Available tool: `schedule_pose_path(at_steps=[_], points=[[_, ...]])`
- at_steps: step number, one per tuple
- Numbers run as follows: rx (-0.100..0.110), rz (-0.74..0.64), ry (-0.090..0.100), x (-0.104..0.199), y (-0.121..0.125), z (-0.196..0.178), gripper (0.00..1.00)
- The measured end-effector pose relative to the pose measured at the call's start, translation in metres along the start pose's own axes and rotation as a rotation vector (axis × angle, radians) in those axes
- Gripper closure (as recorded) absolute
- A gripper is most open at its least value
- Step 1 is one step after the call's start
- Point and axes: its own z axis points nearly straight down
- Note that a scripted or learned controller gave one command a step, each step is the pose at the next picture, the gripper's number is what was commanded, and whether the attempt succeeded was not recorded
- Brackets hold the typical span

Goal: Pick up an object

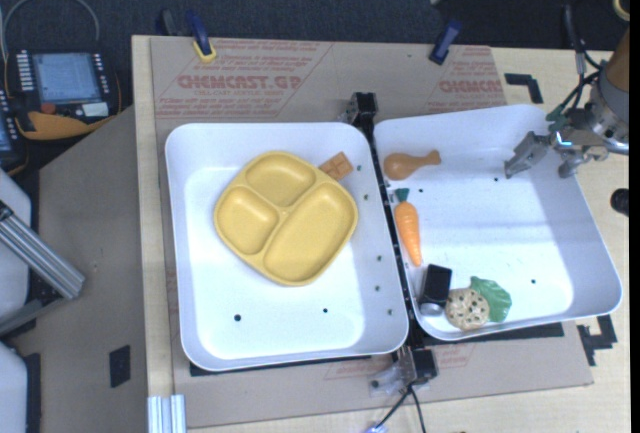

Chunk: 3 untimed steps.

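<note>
My gripper (546,161) hangs over the far right part of the right bin (520,221), its two fingers spread open with nothing between them. The objects lie along that bin's left side, well left of the gripper. A tan drumstick (410,162) lies at the far left, and an orange carrot (407,232) lies below it. Near the front corner are a small black block (436,283), a speckled cookie (464,308) and a green leafy piece (493,296).
The left bin (200,251) holds a yellow divided plate (286,216) with a small brown piece (336,165) at its far right rim. A ridge with clamps (378,211) separates the bins. A teach pendant (62,86) sits off the bench at left.
</note>
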Motion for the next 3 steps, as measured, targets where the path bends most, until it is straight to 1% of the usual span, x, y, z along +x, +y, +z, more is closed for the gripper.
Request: schedule_pose_path(at_steps=[1,2,3], points=[[0.002,0.000,0.001,0.010,-0.005,0.054,0.00],[-0.003,-0.001,-0.003,0.015,0.002,0.100,0.00],[-0.013,-0.001,-0.007,0.014,0.004,0.085,1.00]])
